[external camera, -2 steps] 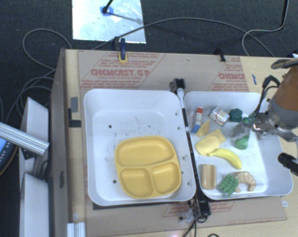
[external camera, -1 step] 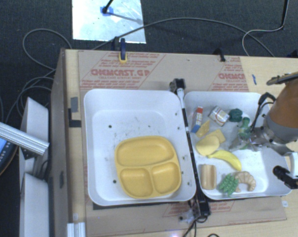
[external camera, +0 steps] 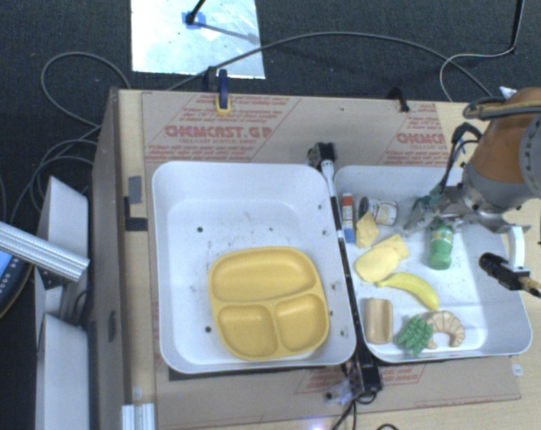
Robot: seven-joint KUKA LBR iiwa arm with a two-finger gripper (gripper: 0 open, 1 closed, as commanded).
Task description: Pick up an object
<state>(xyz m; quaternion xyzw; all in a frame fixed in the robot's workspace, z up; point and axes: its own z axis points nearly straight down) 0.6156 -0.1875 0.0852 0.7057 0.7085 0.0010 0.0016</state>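
Observation:
The right bin [external camera: 512, 330] holds several small items. A green bottle [external camera: 441, 245] stands near its far right. Just in front of it lies a banana [external camera: 411, 287], with a yellow lump [external camera: 382, 261] and a smaller yellow piece [external camera: 367, 231] to its left. A tan block [external camera: 376, 319], a green broccoli piece [external camera: 414, 334] and a croissant [external camera: 447, 328] lie along the near edge. A small jar [external camera: 384, 211] and a red-and-white tube [external camera: 347, 215] sit at the far left. My gripper [external camera: 437, 210] hangs just behind and above the green bottle, and nothing shows in its grasp.
A yellow divided plate [external camera: 269, 301] lies in the left bin [external camera: 190, 195]. The grey and orange arm [external camera: 512, 150] reaches over the right bin's far right corner. A black part [external camera: 503, 271] juts over that bin's right rim. Cables run behind the bench.

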